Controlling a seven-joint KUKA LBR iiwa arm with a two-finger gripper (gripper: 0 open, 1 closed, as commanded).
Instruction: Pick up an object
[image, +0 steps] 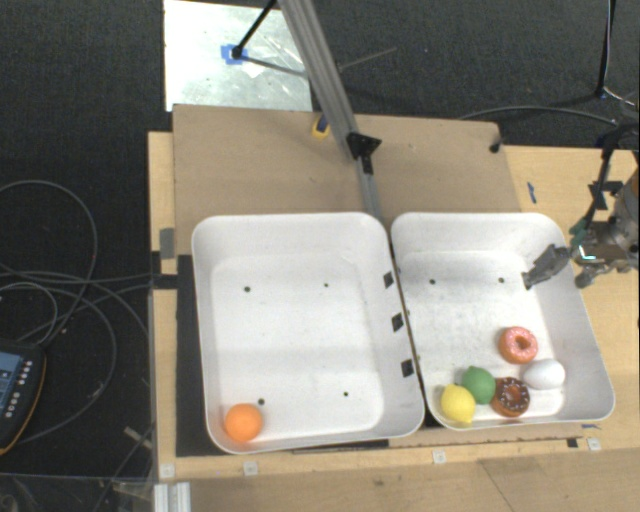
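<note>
Five round items cluster in the right bin's (560, 300) near corner, none elongated; gripper (560, 268) spread wide, holding nothing.

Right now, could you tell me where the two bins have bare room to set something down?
The left bin is bare except for the orange ball in its near-left corner. The right bin is free across its far half and middle, below the pincer. Its near-right corner is crowded: pink donut, white egg, brown donut, green ball, lemon.
</note>
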